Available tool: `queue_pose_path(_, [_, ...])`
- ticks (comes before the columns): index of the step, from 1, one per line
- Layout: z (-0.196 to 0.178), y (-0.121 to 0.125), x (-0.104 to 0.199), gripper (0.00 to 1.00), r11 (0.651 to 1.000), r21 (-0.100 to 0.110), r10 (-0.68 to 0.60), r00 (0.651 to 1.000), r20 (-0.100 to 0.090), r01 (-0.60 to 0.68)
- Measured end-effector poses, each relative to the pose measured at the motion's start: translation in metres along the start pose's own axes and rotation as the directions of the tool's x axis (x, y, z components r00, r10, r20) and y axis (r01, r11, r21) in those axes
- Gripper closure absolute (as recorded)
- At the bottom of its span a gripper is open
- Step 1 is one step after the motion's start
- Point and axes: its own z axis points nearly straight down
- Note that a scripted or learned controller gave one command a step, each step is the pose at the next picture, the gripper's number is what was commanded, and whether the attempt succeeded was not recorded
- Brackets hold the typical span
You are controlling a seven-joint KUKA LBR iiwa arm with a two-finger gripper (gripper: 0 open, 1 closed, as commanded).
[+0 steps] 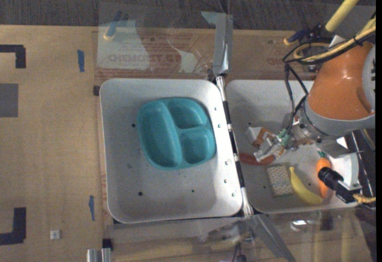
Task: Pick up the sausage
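We see our end effector (267,150) low in the right bin (250,99), the sausage (253,159) just beneath; its grip we cannot tell.

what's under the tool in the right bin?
Under the tool lies the reddish-brown sausage, its left end showing on the right bin floor. The tool covers its right part. A tan waffle square and banana sit nearby.

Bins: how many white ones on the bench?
2. The left bin holds a teal divided plate. The right bin holds the sausage, a banana and the gripper; the arm may hide more there.
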Motion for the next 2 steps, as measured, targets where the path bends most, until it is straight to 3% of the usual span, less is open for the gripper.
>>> queue_pose_path(1, [0.000, 0.000, 0.000, 0.00, 1.000, 0.000, 0.000, 1.000, 0.000, 0.000])
queue_pose_path(2, [0.069, 0.020, -0.042, 0.00, 0.988, -0.034, 0.149, 0.989, 0.014, -0.148])
